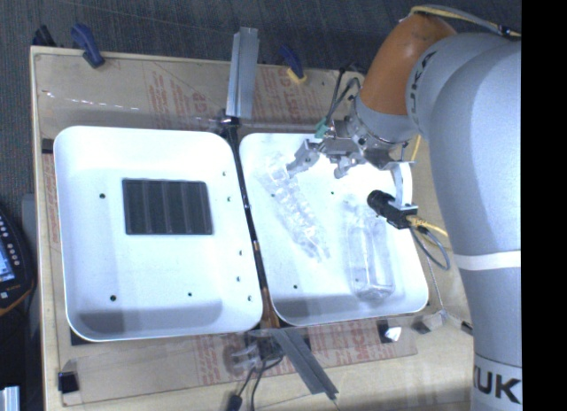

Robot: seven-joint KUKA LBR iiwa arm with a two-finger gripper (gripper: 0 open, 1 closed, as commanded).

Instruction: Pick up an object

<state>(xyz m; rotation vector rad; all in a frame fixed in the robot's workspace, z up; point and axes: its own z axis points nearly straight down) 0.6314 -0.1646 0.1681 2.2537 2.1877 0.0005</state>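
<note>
My gripper (316, 166) hangs over the far part of the right bin (403, 303), fingers spread open with nothing between them. Just left of and below it lies a clear ridged plastic piece (294, 208), stretched diagonally across the bin floor. A clear plastic bottle (368, 254) lies lengthwise nearer the bin's right side, below the gripper. In the left bin (80, 312) a dark grey ribbed rectangular block (166, 206) lies flat near the middle.
The arm's grey body (478, 179) covers the bench's right side and overhangs the right bin's right rim. A metal divider post (241, 73) stands between the bins at the back. Blue clamps (87, 46) grip the bench's far edge.
</note>
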